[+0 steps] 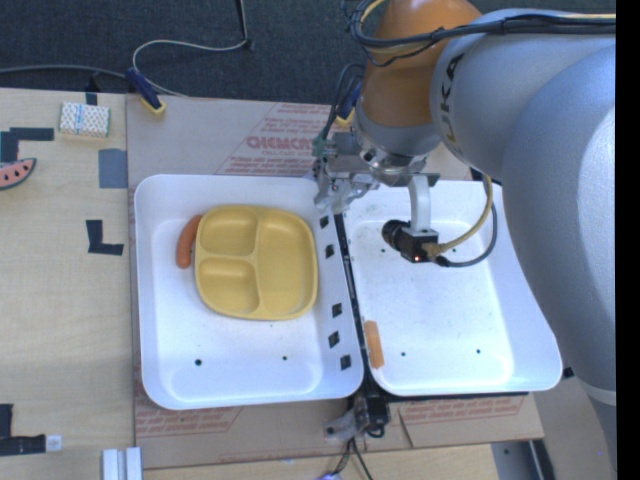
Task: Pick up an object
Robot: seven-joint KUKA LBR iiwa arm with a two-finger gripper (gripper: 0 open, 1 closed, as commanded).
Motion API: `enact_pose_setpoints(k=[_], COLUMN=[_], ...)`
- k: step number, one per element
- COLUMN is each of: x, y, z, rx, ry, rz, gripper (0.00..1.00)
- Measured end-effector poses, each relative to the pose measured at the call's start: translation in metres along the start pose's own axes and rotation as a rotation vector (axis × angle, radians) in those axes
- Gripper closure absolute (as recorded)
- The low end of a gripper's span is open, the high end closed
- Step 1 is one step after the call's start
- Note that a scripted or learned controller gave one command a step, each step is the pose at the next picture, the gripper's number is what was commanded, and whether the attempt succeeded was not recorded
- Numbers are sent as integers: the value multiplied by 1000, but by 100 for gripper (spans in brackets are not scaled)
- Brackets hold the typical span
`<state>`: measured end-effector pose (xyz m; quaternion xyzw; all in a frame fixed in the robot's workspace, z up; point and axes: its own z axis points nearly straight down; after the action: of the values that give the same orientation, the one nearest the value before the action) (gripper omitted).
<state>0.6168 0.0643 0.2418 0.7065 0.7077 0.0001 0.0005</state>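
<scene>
A yellow divided plate [255,263] lies in the left white bin [170,368]. An orange sausage-shaped piece [185,243] rests against the plate's left edge. A small orange piece [373,344] lies in the right white bin [500,363], close to its left wall. My gripper [335,186] hangs below the orange wrist band, over the far end of the divide between the two bins. It is apart from the plate and from both orange pieces. A black part with a red light [410,240] hangs under the arm above the right bin.
The bins sit on cardboard [230,138] on a wooden bench. At the far left lie a small patterned block [84,119], a watermelon-slice toy [16,173] and black tape marks. A cable with a blue-and-yellow clip [145,90] runs behind the bins.
</scene>
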Motion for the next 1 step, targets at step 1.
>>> enact_pose_setpoints(k=[1], x=[-62], y=[-72], z=[-294], rx=[-1], ry=[0], rz=[2], gripper=[100])
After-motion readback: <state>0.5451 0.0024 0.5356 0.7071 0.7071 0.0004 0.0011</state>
